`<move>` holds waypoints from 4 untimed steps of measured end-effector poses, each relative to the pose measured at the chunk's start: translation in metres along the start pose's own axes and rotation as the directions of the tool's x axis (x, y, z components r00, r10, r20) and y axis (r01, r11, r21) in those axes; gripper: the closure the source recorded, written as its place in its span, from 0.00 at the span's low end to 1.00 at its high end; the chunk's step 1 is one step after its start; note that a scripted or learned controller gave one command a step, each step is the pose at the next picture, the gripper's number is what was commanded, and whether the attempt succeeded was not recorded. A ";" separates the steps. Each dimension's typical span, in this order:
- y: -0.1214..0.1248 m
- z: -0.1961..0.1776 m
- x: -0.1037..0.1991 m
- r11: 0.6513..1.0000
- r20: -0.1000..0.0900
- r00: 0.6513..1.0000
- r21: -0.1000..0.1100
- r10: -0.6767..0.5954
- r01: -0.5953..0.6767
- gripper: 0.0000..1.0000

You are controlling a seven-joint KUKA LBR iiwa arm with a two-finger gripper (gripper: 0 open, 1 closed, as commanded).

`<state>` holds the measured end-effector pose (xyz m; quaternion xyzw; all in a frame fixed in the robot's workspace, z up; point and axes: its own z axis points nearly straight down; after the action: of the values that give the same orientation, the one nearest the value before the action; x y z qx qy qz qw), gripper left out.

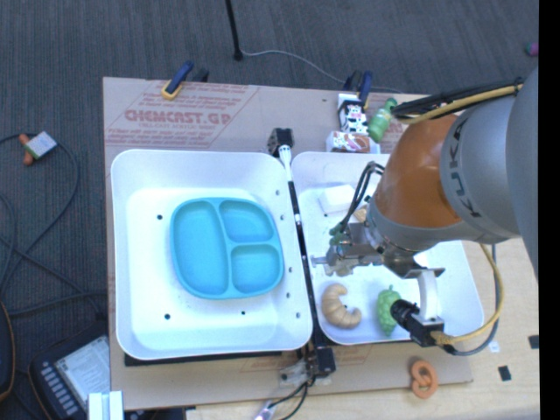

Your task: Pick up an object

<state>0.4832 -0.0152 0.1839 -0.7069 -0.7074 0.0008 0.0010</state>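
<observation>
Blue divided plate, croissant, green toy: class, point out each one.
blue divided plate (229, 248), camera view, its centre ridge.
croissant (339, 306), camera view, its curved middle.
green toy (387, 309), camera view, its body.

"CHEMCAST GP" printed on brown board (184, 116)

A grey-and-orange arm (437, 182) is reaching over the right bin (468, 309). A croissant (339, 306) is lying near a green toy (388, 311). A blue plate (229, 247) is sitting in the left bin (140, 182).
</observation>
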 end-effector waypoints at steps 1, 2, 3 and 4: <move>0.006 0.000 -0.009 1.000 0.000 1.000 -0.001 0.000 0.000 1.00; 0.000 0.000 -0.016 1.000 0.001 1.000 -0.001 0.001 -0.001 1.00; 0.000 0.000 -0.012 1.000 0.000 1.000 -0.001 0.000 0.000 1.00; 0.001 0.000 -0.008 1.000 -0.001 1.000 -0.001 0.000 0.000 1.00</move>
<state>0.4837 -0.0228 0.1840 -0.7067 -0.7075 0.0003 0.0008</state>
